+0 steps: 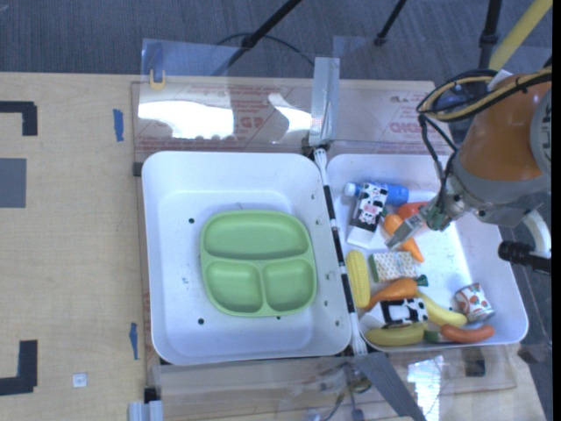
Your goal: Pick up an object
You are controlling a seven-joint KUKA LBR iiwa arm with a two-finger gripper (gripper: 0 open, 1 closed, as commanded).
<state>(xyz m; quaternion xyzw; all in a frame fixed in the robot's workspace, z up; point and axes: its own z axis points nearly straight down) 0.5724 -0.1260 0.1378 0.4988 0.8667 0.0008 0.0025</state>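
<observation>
Banana point(396, 334) at right bin's point(511, 274) near edge: light, smooth; grip mid-length. Gripper point(412, 229) hovers over carrot point(408, 246); fingers' state unclear.

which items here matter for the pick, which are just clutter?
In play: gripper, orange piece beside it, milk carton, corn cob, banana, small cup.
Idle: green divided plate, left bin.

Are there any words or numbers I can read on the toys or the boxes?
None can be read for sure.
Clear panel behind the bins: red print, too blurred to read.
Cow-pattern carton: black and white patches, no readable words.
Small can: red marks, too small to read.
</observation>
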